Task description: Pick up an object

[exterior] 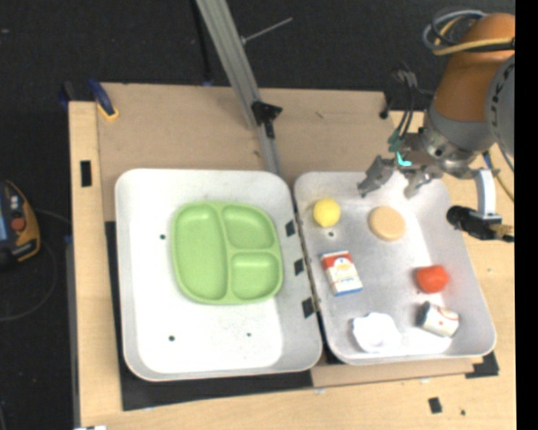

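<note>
In the right bin (466,267) lie a yellow ball (326,212), a tan round cookie-like disc (387,223), a small red-and-white carton (342,272), a red object (432,278), a white cup-like item (375,332) and a small white-and-red piece (438,320). My gripper (396,181) hangs over the bin's far edge, just beyond the tan disc. Its two fingers are spread apart, with nothing between them.
A green three-compartment tray (226,253) rests in the left bin (143,330). A grey metal bar (233,61) slants down from the top to between the bins. At the far left edge sits a handheld device (4,222).
</note>
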